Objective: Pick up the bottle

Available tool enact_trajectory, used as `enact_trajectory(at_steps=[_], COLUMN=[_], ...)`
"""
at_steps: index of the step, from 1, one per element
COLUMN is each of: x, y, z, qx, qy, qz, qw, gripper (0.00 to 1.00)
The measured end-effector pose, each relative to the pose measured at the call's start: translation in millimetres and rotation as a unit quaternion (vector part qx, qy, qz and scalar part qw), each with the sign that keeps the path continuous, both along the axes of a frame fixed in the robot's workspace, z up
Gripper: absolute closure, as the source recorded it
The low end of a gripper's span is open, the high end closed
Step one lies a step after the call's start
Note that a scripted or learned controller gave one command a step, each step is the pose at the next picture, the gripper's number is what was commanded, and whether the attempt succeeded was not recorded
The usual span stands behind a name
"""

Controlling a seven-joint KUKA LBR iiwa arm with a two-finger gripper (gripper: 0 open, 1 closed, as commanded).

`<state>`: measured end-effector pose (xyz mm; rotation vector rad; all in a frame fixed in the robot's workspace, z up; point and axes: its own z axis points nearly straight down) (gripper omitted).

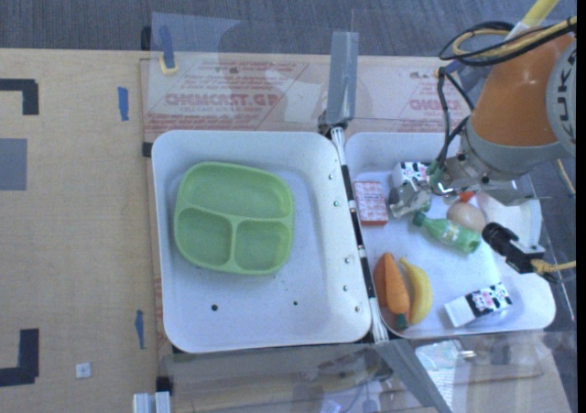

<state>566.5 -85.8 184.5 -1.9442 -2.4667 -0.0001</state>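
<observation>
The gripper [410,201], its opening impossible to tell, hovers beside the bottle [449,233], mid right bin [540,310].

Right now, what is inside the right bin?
The right bin holds a green bottle, a carrot, a banana, a red packet and a black-and-white carton. The arm covers the bin's far right corner.

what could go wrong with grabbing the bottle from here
The green bottle lies on its side, so the gripper may slip off its round body or roll it away. It is also crowded: an onion touches it and a small carton sits near its cap, so the gripper could catch or push those instead. The arm covers part of the right bin, hiding the contact.
</observation>
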Motion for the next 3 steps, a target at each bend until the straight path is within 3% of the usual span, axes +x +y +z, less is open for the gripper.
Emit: enact_trajectory(at_steps=[1, 2, 3], x=[-53.2, -52.3, -52.4], y=[-44.5, -44.9, -45.0], z=[-90.8, -80.8, -80.9], qx=[-0.0001, -0.0004, -0.0005], qy=[-0.001, -0.003, -0.002], qz=[0.021, 0.019, 0.019], qw=[0.9998, 0.9998, 0.9998], gripper=[0.0, 1.0, 0.0])
